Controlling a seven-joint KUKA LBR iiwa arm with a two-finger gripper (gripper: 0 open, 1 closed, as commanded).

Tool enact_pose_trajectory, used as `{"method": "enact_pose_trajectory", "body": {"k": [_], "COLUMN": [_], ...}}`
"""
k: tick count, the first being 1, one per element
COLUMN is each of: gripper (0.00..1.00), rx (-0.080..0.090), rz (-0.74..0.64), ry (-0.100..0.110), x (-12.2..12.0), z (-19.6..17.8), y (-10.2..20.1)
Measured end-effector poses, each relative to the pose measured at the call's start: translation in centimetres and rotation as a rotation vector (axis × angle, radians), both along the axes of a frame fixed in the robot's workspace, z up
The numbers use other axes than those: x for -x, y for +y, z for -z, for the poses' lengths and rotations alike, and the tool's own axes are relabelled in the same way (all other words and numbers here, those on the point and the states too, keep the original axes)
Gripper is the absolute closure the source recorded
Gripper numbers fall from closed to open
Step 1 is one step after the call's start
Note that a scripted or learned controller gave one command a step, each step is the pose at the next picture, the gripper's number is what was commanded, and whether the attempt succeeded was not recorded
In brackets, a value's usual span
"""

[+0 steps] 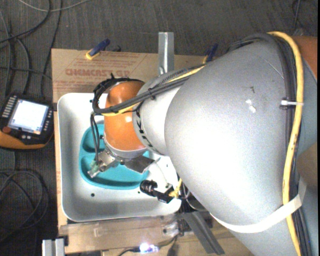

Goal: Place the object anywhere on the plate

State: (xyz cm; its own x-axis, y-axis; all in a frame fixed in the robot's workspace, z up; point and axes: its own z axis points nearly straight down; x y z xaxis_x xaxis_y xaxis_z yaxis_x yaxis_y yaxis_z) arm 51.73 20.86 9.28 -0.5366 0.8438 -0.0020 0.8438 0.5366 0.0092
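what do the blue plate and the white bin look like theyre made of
Plate: probably plastic, with an even turquoise colour and a smooth moulded rim. Bin: likely plastic too, plain white with rounded corners and a soft sheen, though painted metal can't be ruled out.

A brown cardboard-covered table (74,68), printed with faded red lettering, is carrying a shallow white plastic bin (69,196) that is sitting on its left part. A turquoise plastic plate (88,143) is lying flat inside this bin, toward its middle. A blue and yellow clamp (97,48) is gripping the table's far edge. The table is standing on a dark grey carpeted floor (21,36) that is strewn with black cables.
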Motion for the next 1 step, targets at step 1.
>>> {"method": "enact_pose_trajectory", "body": {"k": [1], "gripper": [1.0], "rx": [-0.006], "rz": [0.136], "ry": [-0.013], "x": [2.03], "z": [-0.16], "y": [-8.97]}}
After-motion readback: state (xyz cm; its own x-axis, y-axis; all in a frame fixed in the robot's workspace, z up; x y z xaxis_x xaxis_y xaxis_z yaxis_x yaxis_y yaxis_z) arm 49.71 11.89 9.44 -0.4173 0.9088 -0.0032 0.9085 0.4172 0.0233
